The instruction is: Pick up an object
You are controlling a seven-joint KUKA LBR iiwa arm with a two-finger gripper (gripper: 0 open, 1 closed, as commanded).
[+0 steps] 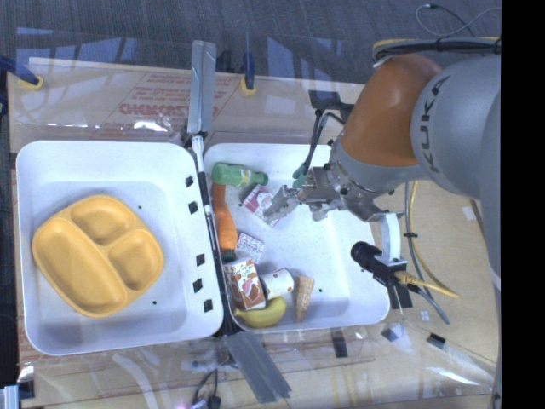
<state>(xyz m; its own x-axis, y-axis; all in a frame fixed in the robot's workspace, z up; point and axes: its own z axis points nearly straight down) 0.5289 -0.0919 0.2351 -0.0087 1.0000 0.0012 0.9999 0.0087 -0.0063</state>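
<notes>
Nearest us, along the front wall of the right bin point(358, 309), we see a banana point(264, 313) lying beside a small printed carton point(243, 283), a white cup point(278, 281) on its side and a waffle cone point(303, 296) pointing down toward the rim. Just behind the carton sits a small patterned packet point(250, 244). To their left, the left bin point(51, 164) carries a yellow divided plate point(98, 254) with three compartments, resting flat near the bin's middle.

Farther back in the right bin, a carrot point(225, 220) lies lengthwise along the left wall, its tip toward a green bottle point(238, 175) that rests on its side near the far corner. Just right of the bottle lies a red-and-white wrapper point(257, 198).

Over the middle of that bin, the gripper point(281, 204) hangs from the grey arm point(451, 126), which reaches in from the right with its orange band point(392, 109) above the wrist. The tip appears to touch the wrapper's right edge, though the view is too cluttered for us to be sure, and we cannot tell whether the fingers are spread or closed.

Beyond both bins, a clear plastic sheet point(153, 100) with red print covers the table point(477, 348).
</notes>
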